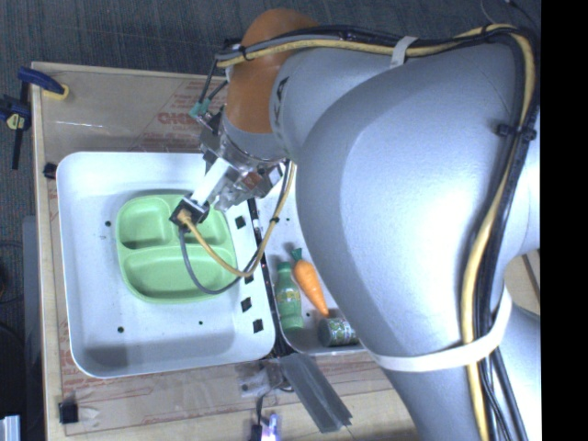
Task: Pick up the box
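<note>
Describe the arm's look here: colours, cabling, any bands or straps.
The arm has bulky, rounded, glossy grey links, with an orange band above the wrist. Yellow and black cables run along its outside, held down by white straps. No lettering or markings are legible on it.

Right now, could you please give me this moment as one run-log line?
arm: reaching over left bin | gripper: by right edge of green tray | right bin: green bottle, carrot beside it
</note>
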